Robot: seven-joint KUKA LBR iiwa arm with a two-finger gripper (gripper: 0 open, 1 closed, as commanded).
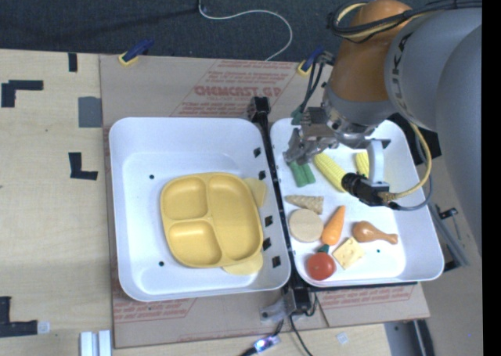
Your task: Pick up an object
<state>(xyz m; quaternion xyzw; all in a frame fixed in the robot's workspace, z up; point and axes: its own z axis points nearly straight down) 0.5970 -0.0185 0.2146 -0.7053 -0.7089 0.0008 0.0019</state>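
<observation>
Cardboard-topped bench (227,88): left bin (129,190) holds yellow tray (210,217); right bin (427,257) holds toy food; pincer (301,147) state unclear.

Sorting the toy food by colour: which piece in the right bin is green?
The small green block, lying at the bin's left side just below the gripper. The other pieces are yellow, such as the corn cob, or orange, tan or red.

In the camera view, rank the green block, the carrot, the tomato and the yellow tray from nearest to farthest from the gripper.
1. Green block, just below the gripper.
2. Carrot, mid right bin.
3. Tomato, right bin's near edge.
4. Yellow tray, left bin; roughly level with the tomato, too close to call.
</observation>
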